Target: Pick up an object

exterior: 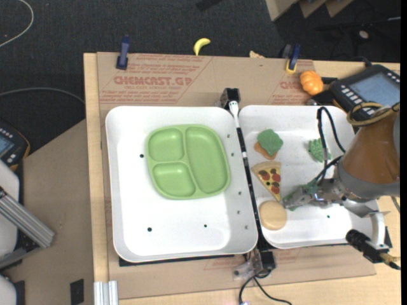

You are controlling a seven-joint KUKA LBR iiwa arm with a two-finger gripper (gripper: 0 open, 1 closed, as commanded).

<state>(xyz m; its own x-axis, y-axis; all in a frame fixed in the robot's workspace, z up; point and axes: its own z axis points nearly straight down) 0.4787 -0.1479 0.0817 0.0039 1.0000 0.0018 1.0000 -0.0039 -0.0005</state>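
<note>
Notice your gripper [294, 199] sits low in the right bin [299, 234], reaching between the pizza slice [268, 177] and the round cookie [274, 216], its spread impossible to tell.

The left bin [127, 189] carries a green divided plate [188, 161] near its middle, leaning toward the far edge; a wide strip of bare floor runs along its near edge and near-left corner, and a narrower one along its left edge. The right bin [292, 121] is crowded along its left edge: a green-topped sandwich [269, 142] at the far end, a pizza slice [268, 176] behind it, a round tan cookie [274, 216] at the near-left corner; a small green piece [316, 149] lies toward the right edge; the arm [375, 157] and its gripper [299, 197] cover the near-right part; bare floor remains along the far edge and between sandwich and green piece.
</note>
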